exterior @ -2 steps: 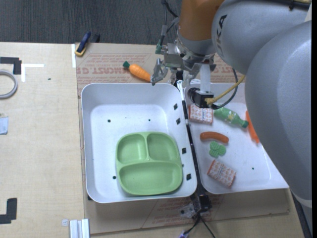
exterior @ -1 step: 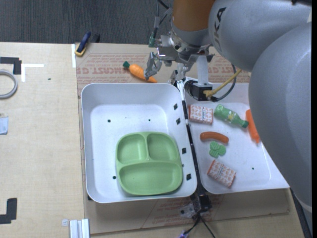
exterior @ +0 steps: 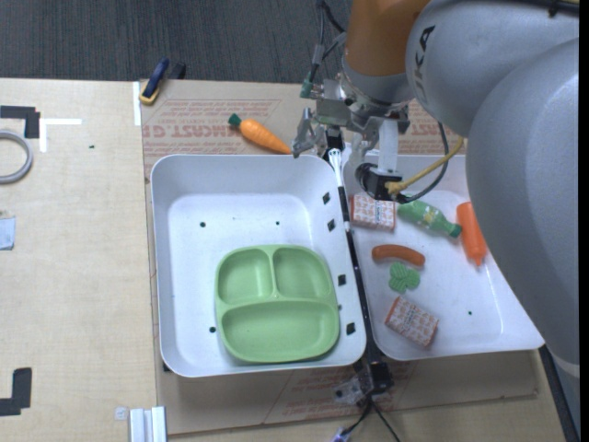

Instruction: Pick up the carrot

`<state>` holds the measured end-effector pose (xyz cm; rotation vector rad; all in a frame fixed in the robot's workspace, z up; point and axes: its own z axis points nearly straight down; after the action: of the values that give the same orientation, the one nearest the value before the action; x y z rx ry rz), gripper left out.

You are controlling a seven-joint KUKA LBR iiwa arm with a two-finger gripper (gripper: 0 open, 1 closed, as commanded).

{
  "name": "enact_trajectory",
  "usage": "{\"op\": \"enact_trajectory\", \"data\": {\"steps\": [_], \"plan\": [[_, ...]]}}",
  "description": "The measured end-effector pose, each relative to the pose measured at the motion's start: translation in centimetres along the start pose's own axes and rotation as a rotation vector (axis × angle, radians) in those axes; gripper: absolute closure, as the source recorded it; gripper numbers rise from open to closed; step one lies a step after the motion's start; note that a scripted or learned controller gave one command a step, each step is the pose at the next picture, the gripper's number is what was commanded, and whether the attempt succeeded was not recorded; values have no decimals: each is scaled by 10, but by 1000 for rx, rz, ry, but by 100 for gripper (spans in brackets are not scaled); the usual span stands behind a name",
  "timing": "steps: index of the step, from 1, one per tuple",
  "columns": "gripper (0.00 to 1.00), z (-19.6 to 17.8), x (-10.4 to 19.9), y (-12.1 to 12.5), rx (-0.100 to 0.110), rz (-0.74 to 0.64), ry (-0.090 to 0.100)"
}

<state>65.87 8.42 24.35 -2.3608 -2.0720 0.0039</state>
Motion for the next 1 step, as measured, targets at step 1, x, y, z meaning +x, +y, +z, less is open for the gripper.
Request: {"op": "enact_trajectory", "data": {"steps": [1], "plan": [[0, 19, 37, -5, 1, 246, 0]]}}
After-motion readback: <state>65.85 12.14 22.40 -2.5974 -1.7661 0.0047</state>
